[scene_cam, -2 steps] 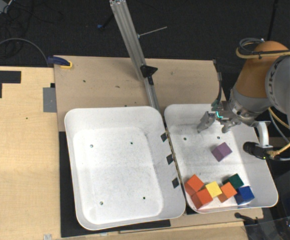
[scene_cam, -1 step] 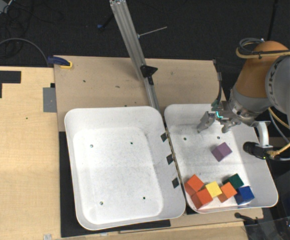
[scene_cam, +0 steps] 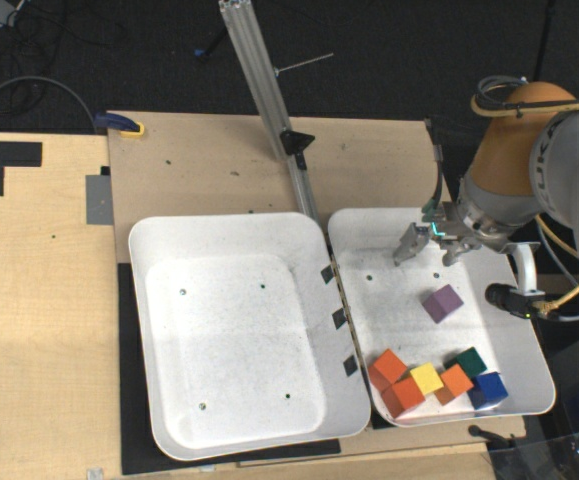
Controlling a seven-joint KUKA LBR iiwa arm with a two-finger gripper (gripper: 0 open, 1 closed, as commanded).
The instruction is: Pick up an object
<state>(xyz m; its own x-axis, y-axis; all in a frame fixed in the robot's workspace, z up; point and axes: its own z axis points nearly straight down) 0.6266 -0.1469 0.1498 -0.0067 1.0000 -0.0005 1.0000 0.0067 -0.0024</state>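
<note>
My gripper (scene_cam: 430, 249) hangs over the upper part of the right bin (scene_cam: 374, 233), its two grey fingers spread open with nothing between them. A purple cube (scene_cam: 443, 303) lies on the bin floor below and slightly right of the fingertips, apart from them. Along the bin's front edge sits a cluster of blocks: two orange-red ones (scene_cam: 396, 380), a yellow one (scene_cam: 426, 379), an orange one (scene_cam: 456, 381), a green one (scene_cam: 468, 361) and a blue one (scene_cam: 488, 390).
The left bin (scene_cam: 234, 328) lies beside the right one, joined by black clips (scene_cam: 337, 318). A slanted aluminium bar (scene_cam: 267, 93) rises behind the bins. The arm's orange band (scene_cam: 517, 133) and cables stand at the right.
</note>
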